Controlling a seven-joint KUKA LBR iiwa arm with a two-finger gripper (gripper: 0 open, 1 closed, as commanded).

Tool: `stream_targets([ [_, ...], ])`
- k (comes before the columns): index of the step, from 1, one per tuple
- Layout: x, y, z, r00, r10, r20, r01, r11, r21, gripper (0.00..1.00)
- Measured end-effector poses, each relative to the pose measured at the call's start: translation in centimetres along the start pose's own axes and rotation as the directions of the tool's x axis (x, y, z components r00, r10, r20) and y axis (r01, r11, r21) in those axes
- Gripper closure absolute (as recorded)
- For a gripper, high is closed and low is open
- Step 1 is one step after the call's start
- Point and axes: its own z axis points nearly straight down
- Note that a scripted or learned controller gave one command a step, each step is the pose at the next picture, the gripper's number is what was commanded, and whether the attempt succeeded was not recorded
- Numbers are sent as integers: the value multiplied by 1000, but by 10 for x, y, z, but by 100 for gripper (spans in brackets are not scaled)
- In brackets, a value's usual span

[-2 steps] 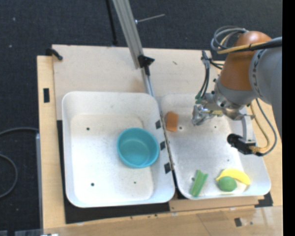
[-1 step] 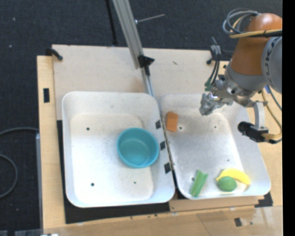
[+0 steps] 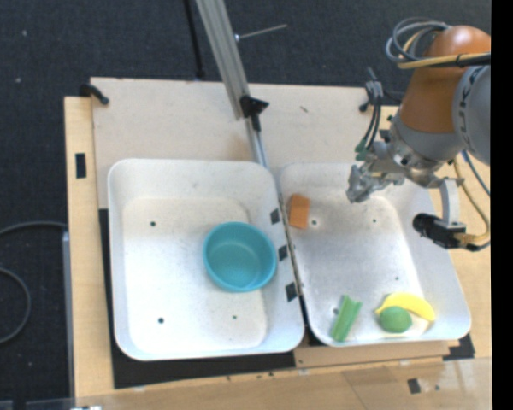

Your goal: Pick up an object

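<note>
- Camera view: the gripper (image 3: 360,189) hangs over the right bin's (image 3: 427,267) far end; how its hand stands I cannot tell.
- An orange block (image 3: 298,211) lies near it, by the bin's left wall.
- A green stick (image 3: 346,318), green ball (image 3: 395,319) and yellow piece (image 3: 413,306) sit at the near end.
- The left bin (image 3: 154,229) holds a blue bowl (image 3: 239,256).

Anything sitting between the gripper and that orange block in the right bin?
Nothing visible does. The gripper is over the right bin's far end, and the orange block lies to its left near the divider, with bare bin floor between them.
</note>
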Motion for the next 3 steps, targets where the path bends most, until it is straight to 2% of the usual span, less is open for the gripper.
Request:
stream_targets([
  [2, 109, -5, -26, 1000, -7, -5, 7, 1000, -2, 100],
  [3, 157, -9, -15, 1000, -6, -4, 6, 1000, 1, 100],
])
